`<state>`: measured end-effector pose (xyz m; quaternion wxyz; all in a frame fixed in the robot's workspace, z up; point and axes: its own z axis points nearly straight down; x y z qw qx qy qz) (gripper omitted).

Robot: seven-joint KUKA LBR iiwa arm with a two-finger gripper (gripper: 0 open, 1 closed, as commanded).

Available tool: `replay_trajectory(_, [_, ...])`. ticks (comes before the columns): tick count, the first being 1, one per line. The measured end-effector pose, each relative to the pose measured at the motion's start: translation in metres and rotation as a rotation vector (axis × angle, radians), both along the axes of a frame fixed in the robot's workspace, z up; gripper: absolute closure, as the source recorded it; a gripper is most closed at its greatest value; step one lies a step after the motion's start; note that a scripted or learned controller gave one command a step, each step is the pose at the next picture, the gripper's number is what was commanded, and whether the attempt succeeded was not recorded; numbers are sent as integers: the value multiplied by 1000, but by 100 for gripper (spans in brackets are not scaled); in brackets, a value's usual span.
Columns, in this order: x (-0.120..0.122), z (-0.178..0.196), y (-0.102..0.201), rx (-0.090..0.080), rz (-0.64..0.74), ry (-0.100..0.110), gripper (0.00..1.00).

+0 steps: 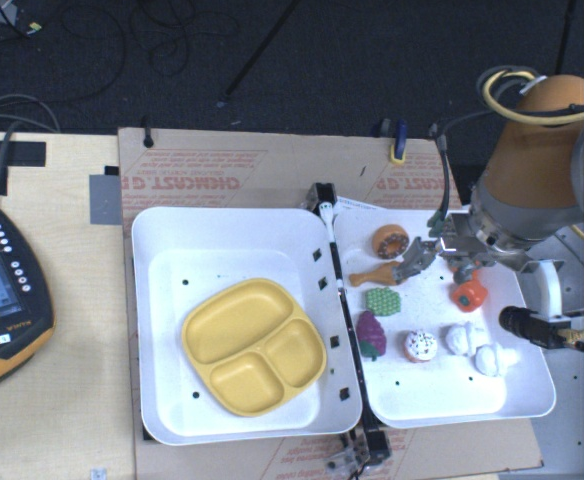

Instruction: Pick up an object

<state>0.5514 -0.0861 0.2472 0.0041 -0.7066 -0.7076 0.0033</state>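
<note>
While we hung end effector [419, 256] low over right bin [532, 388], fingers looked spread, nothing between them. Chicken leg [374, 275] lay just below-left, beside doughnut [389, 240]. Step: approach. Next move called for descent, then closing.

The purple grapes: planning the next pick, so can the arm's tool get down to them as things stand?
Probably yes. The purple grapes lie uncovered, though the green waffle touches them above and the bin divider crowds their left.
</note>
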Motion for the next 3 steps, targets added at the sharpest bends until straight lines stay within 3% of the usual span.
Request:
replay_trajectory(1, [0,6,0,1,0,9,100])
replay_trajectory(2, [-49,-118,-34,3,-4,0,100])
replay_trajectory(3, [-28,-61,95,5,13,-5,100])
